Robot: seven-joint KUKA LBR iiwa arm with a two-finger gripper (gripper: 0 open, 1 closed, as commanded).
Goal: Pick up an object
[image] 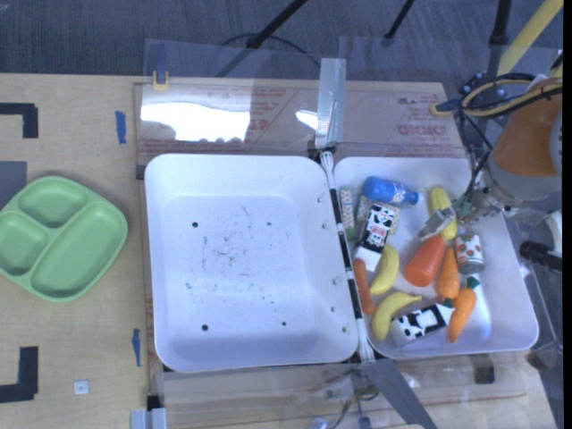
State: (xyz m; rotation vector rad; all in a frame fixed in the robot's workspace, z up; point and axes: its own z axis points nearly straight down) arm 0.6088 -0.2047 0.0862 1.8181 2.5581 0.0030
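Pick not done yet: gripper point(450, 222) is low over the right bin point(517, 329) near its far right corner (jaw state can't tell), close to a yellow banana point(441, 206) and orange carrot point(427, 259), nothing visibly lifted.

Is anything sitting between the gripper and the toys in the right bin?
Nothing visible does. The gripper is already low over the right bin, right at a yellow banana and the orange bottle. The toys are packed close, so neighbours crowd any pick.
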